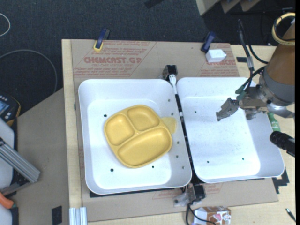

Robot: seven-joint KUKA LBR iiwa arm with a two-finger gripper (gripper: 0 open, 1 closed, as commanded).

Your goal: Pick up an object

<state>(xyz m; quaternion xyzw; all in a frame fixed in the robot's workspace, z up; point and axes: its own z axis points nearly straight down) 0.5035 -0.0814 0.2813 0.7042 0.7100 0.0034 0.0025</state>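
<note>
Gripper (228, 109): over right bin (225, 163), finger state cannot be determined, nothing seen between them | Yellow divided plate (137, 135): flat in left bin (93, 172), apart from gripper

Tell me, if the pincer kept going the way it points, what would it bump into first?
Probably the bare floor of the right shallow white plastic bin. The pincer points left and downward over it, though depth is hard to judge. The yellow divided plastic plate lies farther along, in the left white bin.
</note>
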